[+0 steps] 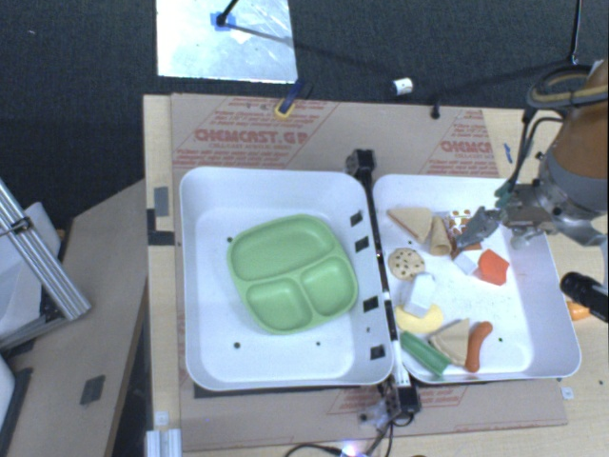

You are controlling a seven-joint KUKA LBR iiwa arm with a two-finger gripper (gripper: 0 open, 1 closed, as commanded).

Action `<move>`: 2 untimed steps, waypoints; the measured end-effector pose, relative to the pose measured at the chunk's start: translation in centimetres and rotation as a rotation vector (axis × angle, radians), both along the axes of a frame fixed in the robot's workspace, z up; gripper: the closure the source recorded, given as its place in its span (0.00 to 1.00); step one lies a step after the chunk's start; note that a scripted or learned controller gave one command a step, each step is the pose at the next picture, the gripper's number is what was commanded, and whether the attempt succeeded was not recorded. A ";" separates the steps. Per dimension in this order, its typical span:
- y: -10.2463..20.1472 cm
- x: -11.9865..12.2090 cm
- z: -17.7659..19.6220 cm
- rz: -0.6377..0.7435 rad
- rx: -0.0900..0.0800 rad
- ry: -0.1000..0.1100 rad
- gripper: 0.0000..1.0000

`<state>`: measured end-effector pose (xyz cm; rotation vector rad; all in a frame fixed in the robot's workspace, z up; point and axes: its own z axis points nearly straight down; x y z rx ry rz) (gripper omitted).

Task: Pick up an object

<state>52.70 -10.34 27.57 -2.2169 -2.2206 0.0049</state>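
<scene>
Cardboard with red printed letters covers the tabletop [238, 127] under two white bins; we cannot read the words with certainty. On the left bin [205, 208] lies a smooth green plate [290, 272] with three compartments. On the right bin [547, 350] we see small toy foods: a round cookie [406, 263] with dark spots, a tan wedge of bread [411, 221], an orange block [493, 268], a yellow piece [420, 318], a green stick [424, 352] and a red sausage [478, 344]. The sausage has its long axis nearly from far to near, slightly tilted. The pincer [468, 236] hangs low over the far part of this bin, beside the orange block; we cannot tell if its fingers are apart.
</scene>
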 end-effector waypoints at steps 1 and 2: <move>0.0 0.1 0.3 0.001 -0.001 -0.007 0.00; -0.2 0.6 -4.0 -0.001 0.000 -0.003 0.00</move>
